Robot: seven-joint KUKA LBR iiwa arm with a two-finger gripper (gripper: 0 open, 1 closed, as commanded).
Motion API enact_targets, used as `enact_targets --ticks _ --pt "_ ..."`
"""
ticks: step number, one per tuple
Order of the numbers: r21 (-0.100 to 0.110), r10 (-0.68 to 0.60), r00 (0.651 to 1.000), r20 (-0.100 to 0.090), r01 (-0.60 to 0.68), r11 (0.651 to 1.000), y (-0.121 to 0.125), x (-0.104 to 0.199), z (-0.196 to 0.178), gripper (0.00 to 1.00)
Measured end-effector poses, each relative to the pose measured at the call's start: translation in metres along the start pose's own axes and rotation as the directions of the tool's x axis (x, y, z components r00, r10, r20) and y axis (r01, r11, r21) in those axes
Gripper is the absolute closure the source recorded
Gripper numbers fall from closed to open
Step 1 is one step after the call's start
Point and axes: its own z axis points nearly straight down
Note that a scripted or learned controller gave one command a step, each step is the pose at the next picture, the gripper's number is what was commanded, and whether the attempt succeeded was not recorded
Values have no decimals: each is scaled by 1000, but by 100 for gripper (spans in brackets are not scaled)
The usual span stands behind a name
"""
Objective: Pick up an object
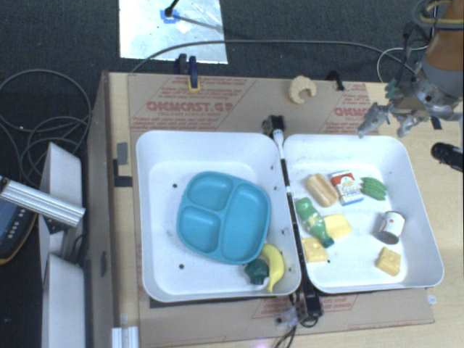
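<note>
You are at the very beginning of the pick, as I judge it: the gripper [388, 120] hangs above the bench at the 1 o'clock corner of the right bin [417, 194], outside its rim, and nothing is between its fingers. The two fingers look spread apart, pointing down and a little toward 9 o'clock.

No object is chosen yet, so the next move calls for you to bring the arm toward 6 o'clock, over the right bin, and then lower it on one thing that stands free. The silver can [390, 225] at 3 o'clock of that bin and the cheese block [388, 260] at 5 o'clock are well apart from the others, so I think they are the easier targets.

Counting the right bin: one hot dog bun [321, 189], one small red-and-white carton [346, 186], one green pepper [374, 187], one green bottle [311, 220], two yellow pieces beside it, one can, one cheese block.

The left bin [156, 194] has one blue divided plate [222, 216], one banana [273, 264] at 5 o'clock, and one dark green thing [257, 270] touching the banana.
</note>
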Motion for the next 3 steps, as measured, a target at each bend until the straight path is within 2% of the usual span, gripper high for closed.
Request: enact_targets --ticks 1,2,3 --pt "4 2 1000 -1 -2 1000 -19 -4 122 0" --pt "3 0 1000 -1 0 1000 -26 29 177 0" --pt "-1 -1 1000 0 1 1000 -25 28 166 100"
